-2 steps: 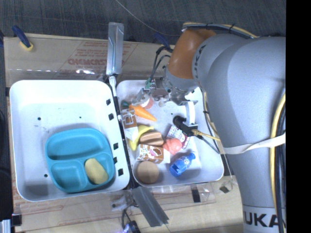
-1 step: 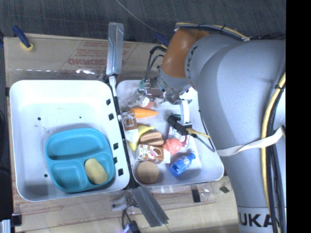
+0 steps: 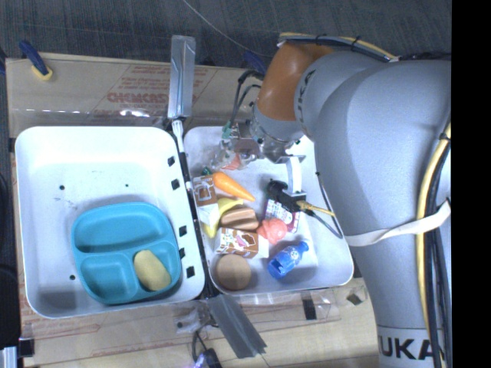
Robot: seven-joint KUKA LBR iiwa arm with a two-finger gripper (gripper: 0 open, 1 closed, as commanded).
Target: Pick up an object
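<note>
We see the grey arm with its orange band bent down over the far end of the right white bin [image 3: 331,271], the gripper [image 3: 239,150] lowered near the bin's back wall; we cannot tell its state or whether it holds anything. Just beside it lies the orange plastic carrot [image 3: 232,185], among a toy hot dog [image 3: 239,218], round brown ball [image 3: 232,272] and blue bottle [image 3: 288,258]. In the left white bin [image 3: 46,159], a yellow potato-shaped toy [image 3: 152,270] rests on the blue divided plastic tray [image 3: 107,240].
</note>
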